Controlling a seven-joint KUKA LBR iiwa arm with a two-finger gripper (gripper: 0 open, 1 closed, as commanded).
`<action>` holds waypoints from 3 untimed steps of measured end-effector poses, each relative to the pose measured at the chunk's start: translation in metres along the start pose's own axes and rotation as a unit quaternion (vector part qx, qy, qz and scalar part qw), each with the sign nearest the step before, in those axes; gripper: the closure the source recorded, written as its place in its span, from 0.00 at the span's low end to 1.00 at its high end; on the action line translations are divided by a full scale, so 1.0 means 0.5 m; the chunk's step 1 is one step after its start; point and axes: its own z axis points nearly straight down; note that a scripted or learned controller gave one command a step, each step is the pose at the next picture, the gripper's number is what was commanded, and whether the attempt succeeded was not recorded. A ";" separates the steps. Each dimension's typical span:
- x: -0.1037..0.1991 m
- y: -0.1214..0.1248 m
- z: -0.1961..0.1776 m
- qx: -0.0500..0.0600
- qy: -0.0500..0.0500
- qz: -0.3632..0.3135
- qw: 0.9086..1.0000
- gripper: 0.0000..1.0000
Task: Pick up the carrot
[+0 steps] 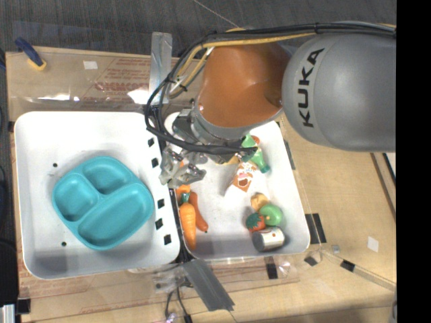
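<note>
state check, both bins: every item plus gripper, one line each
carrot: lying flat in the right bin by its left wall, not lifted
gripper: low over the carrot's top end; finger state unclear
teal divided plate: flat in the left bin, nothing on it
small can: on its side near the right bin's front edge
green and orange toy: resting just behind the can
</note>
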 end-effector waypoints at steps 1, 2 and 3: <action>0.044 0.098 0.033 0.000 -0.001 -0.106 0.994 1.00; 0.072 -0.024 -0.160 0.005 -0.002 -0.211 0.977 1.00; 0.010 -0.094 -0.092 0.002 -0.002 -0.356 0.935 1.00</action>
